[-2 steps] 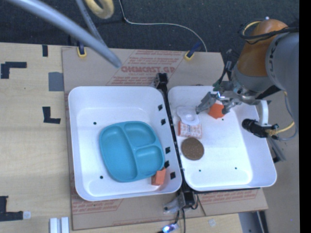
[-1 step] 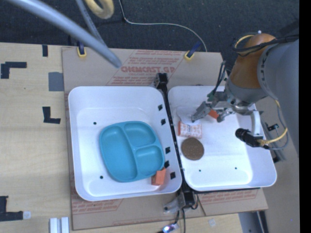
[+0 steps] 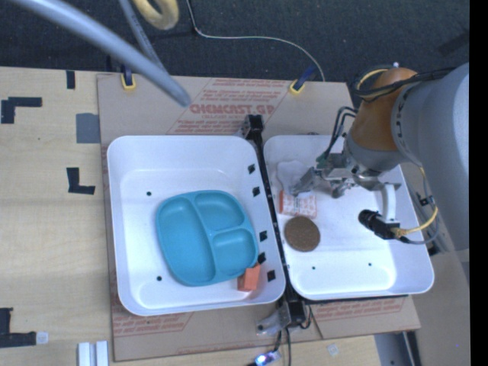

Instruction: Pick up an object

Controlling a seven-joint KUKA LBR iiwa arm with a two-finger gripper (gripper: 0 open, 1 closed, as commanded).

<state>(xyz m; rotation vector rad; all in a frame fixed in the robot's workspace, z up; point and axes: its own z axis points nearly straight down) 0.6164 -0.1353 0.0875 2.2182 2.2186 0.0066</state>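
Pincer (image 3: 329, 180) first: we see it low in the right bin (image 3: 404, 277), its metal parts spread over the upper middle of the floor, but how it stands, and whether it grips anything, we cannot tell from this slant. Nothing is visibly held.

We judge the likeliest target to be the small packet (image 3: 297, 203) with red print, lying flat on the bin floor just beside the dividing wall. From the pincer it sits at about eight o'clock, near but apart. A crumpled clear wrapper (image 3: 290, 172) lies at the packet's twelve o'clock, close to the pincer's nine o'clock side. A brown disc (image 3: 303, 234) rests just below the packet, at its six o'clock, almost touching it.

The packet looks light, thin and soft, likely to bend or slide on the smooth white floor. We would take it across its short sides, pressing down so the tips get under the edges. The disc looks stiffer and flat, hard to pinch unless taken across its rim.

In the left bin (image 3: 122, 204) a blue divided plate (image 3: 206, 236) fills the middle, with a small orange block (image 3: 248, 279) at its five o'clock, touching its edge. Both lie well apart from the pincer, beyond the wall at its eight to nine o'clock.
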